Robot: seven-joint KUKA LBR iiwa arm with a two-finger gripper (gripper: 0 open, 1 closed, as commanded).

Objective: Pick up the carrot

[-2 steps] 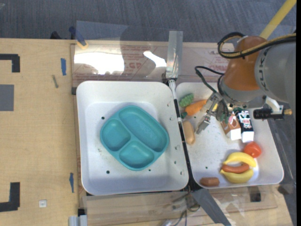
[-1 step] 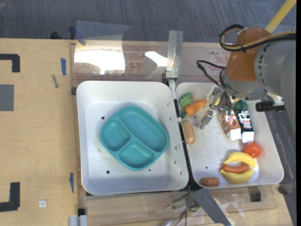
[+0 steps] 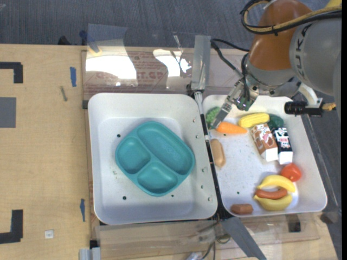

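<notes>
Camera view: two white bins (image 3: 103,145) on tan bench (image 3: 38,161), grey floor (image 3: 135,4).

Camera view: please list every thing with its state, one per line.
carrot: lying in right bin, near the gripper, not lifted
corn cob: lying flat
teal tray: sitting in left bin
banana: lying near front corner

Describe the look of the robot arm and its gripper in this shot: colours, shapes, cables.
The arm is bulky and rounded, with a grey shell and a glossy orange band above the wrist. Thin black and yellow cables loop over the orange part. A black fitting juts out at the wrist. The gripper is a slim metallic piece with green accents, ending in narrow fingers.
</notes>
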